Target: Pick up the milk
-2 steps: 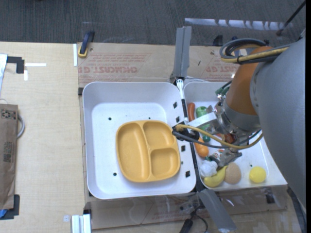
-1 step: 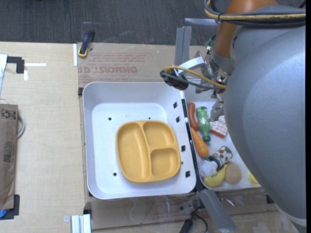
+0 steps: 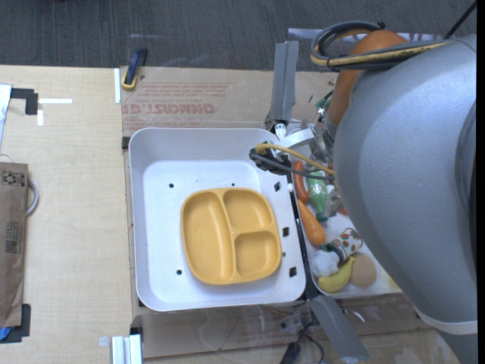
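My grey arm (image 3: 409, 173) covers most of the right bin (image 3: 305, 279). The gripper (image 3: 309, 156) reaches down at that bin's far left corner, just above an orange carrot (image 3: 309, 220) and a green item (image 3: 320, 200). I cannot make out a milk carton for sure. A small white object (image 3: 326, 262) lies near the front of the right bin, beside a spotted white item (image 3: 348, 241). The arm hides the remainder of that bin.
The left bin (image 3: 151, 203) holds a yellow divided plate (image 3: 231, 235). In the right bin's front corner lie a banana (image 3: 338, 276) and a tan round item (image 3: 364, 271). A brown paper bag (image 3: 14, 233) lies on the bench at far left.
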Controlling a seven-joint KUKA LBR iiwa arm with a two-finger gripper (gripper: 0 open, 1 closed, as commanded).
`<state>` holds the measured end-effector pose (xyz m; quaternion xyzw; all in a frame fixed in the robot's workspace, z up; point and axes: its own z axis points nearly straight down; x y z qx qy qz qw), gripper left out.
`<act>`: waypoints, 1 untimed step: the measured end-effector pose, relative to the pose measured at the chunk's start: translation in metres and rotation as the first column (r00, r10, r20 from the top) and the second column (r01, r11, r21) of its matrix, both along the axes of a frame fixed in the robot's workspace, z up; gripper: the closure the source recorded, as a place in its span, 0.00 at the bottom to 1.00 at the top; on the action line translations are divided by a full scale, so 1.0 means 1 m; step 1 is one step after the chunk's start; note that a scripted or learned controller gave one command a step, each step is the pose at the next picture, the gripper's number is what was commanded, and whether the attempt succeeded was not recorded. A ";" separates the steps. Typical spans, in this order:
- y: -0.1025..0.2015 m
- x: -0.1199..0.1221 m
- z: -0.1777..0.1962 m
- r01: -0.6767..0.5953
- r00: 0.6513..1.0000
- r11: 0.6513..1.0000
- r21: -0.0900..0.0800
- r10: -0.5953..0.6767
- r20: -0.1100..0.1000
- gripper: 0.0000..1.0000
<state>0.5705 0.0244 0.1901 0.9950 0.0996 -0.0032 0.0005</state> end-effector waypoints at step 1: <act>-0.014 -0.001 0.134 0.001 1.000 1.000 -0.001 -0.001 0.004 0.00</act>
